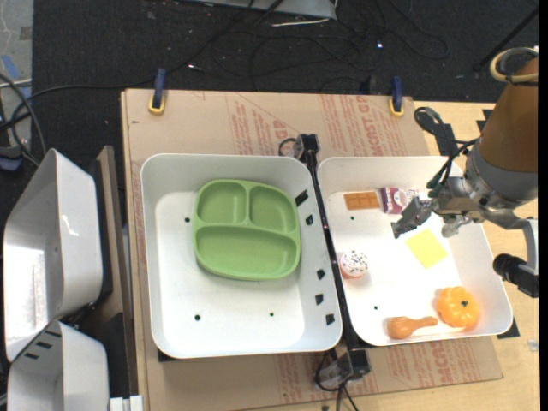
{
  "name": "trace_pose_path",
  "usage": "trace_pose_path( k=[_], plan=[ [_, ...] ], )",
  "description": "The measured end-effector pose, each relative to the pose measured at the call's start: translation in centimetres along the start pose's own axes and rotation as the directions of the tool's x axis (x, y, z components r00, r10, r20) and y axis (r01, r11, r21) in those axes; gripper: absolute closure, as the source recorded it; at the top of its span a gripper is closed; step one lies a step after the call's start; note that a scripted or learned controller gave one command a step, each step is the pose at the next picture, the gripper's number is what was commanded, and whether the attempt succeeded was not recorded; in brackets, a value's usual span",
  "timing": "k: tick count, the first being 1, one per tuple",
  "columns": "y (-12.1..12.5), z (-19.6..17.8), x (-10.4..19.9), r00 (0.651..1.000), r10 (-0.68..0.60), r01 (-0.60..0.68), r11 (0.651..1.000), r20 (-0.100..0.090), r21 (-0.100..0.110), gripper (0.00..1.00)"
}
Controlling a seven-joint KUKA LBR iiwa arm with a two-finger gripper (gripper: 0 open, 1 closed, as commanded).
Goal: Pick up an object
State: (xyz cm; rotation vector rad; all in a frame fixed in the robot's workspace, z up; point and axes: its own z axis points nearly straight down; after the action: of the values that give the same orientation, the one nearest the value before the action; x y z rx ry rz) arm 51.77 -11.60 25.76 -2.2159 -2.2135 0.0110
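Gripper (413, 216) sits over the upper middle of the right bin (495, 255), dark fingers pointing toward the bin's left. Whether the fingers are spread or pressed together: cannot tell, they read as one dark shape from this angle. Nothing visibly between them.

Just below and right of the fingertips: a flat yellow square (426, 248), tilted, lying on the bin floor. Just above-left of the gripper: a dark maroon packet (398, 199) near the bin's top wall, partly covered by the gripper body. Left of that, an orange rectangular piece (360, 200), flat, apart from the packet.

Lower left in the same bin, near the divider: a small cupcake-like item (354, 264), white top with speckles, pinkish base. Bottom right: an orange pumpkin (457, 306), and just beside it to the left an orange gourd-shaped toy (408, 325) lying on its side.

Arm (514, 144) enters from the right, orange band above the grey wrist.

Left bin (163, 255) holds a green divided plate (247, 230), three compartments, set toward the upper middle.

Both bins rest on a brown board (257, 114) clamped at its top edge.
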Motion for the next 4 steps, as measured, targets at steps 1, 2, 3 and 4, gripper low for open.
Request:
trace_pose_path(
  k=[1, 2, 3, 4],
  plan=[
    [0.2, -0.5, 0.0, 1.0, -0.002, 0.002, 1.0, 0.002, -0.011, 0.0],
    [1.2, 4.8, 0.3, 1.0, 0.0, 0.0, 1.0, 0.001, -0.008, 0.0],
    [1.5, 9.1, 0.3, 1.0, 0.001, -0.001, 1.0, 0.001, -0.008, 0.0],
    [1.6, 14.5, -0.3, 1.0, 0.004, -0.004, 1.0, 0.002, -0.023, 0.0]
  ],
)
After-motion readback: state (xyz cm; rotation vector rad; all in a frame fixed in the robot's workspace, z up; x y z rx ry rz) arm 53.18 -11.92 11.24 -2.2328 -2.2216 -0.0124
